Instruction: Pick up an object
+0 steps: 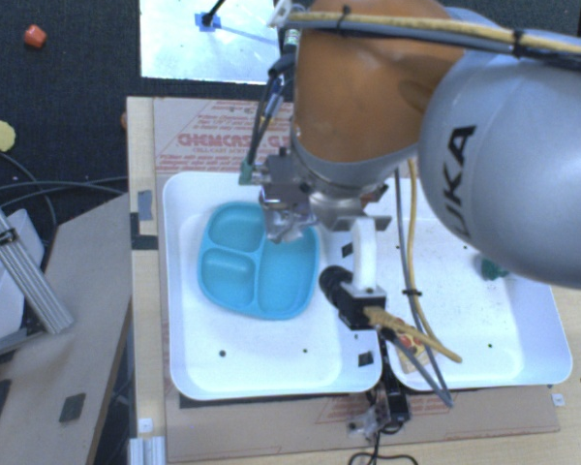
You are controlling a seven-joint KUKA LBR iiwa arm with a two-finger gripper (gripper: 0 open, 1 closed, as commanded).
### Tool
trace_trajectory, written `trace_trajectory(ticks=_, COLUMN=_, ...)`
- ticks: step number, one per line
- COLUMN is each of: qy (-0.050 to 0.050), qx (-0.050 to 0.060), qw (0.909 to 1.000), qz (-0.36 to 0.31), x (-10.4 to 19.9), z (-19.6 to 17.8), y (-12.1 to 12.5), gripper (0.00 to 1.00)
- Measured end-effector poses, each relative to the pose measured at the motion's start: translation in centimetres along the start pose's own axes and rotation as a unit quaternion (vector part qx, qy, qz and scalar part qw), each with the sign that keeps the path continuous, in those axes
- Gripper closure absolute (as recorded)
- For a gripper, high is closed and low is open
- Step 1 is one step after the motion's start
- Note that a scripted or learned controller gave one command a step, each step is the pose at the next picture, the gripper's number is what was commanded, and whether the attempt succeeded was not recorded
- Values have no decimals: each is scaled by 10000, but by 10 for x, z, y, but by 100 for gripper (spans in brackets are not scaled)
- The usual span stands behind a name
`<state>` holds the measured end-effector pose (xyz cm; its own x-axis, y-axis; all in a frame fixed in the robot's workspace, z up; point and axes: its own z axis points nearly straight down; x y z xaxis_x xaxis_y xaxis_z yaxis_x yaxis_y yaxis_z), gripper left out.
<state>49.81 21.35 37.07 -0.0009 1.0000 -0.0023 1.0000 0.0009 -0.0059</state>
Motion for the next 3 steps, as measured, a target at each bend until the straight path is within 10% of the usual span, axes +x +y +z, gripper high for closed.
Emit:
trace_trajectory(ticks=1, qy=52, qx=-130, qw=9999, qz=-26, x=17, z=-169, y=42, gripper=100)
trace_trajectory(ticks=2, qy=-18, qx=43, qw=10000, qz=3, x=21, z=23, y=44, gripper=100)
trace_trajectory(ticks=3, qy=2, qx=3, qw=10000, qz=8, x=-14, z=55, y=-14, gripper=100)
